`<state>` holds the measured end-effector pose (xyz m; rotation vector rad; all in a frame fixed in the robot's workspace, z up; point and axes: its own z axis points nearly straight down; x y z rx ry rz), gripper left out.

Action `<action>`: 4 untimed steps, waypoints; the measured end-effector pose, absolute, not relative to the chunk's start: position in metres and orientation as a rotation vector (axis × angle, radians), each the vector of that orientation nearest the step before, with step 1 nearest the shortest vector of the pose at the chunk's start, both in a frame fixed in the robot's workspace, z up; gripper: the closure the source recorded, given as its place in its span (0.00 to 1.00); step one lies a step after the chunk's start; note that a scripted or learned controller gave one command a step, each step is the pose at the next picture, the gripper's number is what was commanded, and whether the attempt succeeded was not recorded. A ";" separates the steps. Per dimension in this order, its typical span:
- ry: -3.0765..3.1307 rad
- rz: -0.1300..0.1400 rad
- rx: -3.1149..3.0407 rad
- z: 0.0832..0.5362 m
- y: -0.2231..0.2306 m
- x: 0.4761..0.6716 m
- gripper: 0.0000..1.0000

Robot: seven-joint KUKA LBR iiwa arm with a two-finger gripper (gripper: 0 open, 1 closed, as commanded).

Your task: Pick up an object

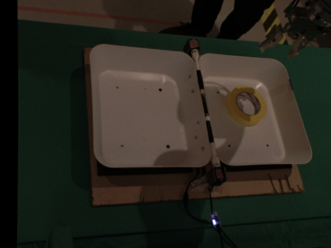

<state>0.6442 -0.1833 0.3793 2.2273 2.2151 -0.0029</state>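
one green cloth (51, 112) is covering the bench, and one brown board (155, 192) is lying on it, carrying everything else. two shallow white bins are sitting side by side on the board: the left bin (111, 61) and the right bin (279, 138), their inner rims nearly touching. one black-and-white striped bar (205, 107) is running along the seam between them, from the far edge down to the near edge, with a dark cable (189, 205) trailing off its near end toward one small blue light (214, 220).

one yellow tape roll (232, 109) is lying in the right bin, in its far half, closer to the striped bar than to the outer wall. it is resting flat, its open core facing up toward the camera; being a ring, it is showing no real long axis, only a slight oval stretch from the slanted view.

the gripper (290, 41) is hanging at the upper right, above the green cloth just past the right bin's far corner, well apart from the tape roll. it is dim and tangled with wiring, partly cut off by the frame top; i cannot tell how it is set. nothing is showing in it.

a few small dark specks are dotting the left bin floor, too small to make out. the whole scene is dark, and soft shadows are falling across the inner side of the left bin.
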 end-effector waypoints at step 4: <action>2.217 -0.005 2.226 0.260 -0.185 0.650 0.00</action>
